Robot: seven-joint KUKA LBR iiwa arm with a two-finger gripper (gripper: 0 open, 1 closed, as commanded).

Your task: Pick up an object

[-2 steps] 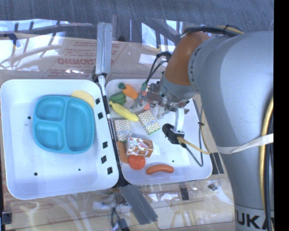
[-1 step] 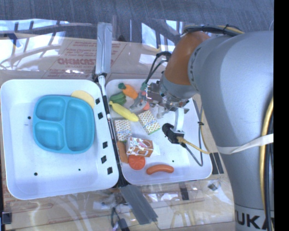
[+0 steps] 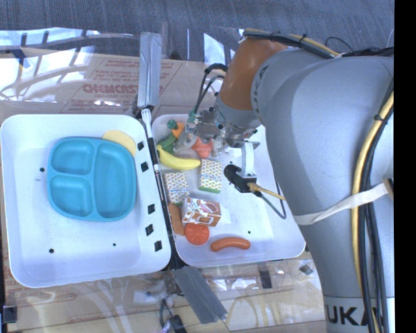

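My gripper point(image 3: 202, 141) hangs low at the back of the right bin point(image 3: 277, 231), over a cluster of toy food. Right beneath and beside it lie an orange piece point(image 3: 202, 148), a green item point(image 3: 167, 144) and a yellow banana point(image 3: 178, 161). In front of them sit a green-and-white packet point(image 3: 210, 175), a waffle-patterned piece point(image 3: 176, 184), a small printed carton point(image 3: 202, 211), a red tomato point(image 3: 197, 234) and a sausage point(image 3: 230, 243). The wrist hides the fingers.
The left bin point(image 3: 28, 255) holds a blue divided plate point(image 3: 92, 178) with a yellow round piece point(image 3: 122, 141) behind it. The big grey arm point(image 3: 319, 137) covers the right bin's right side. A hinge bar point(image 3: 154, 186) runs between the bins.
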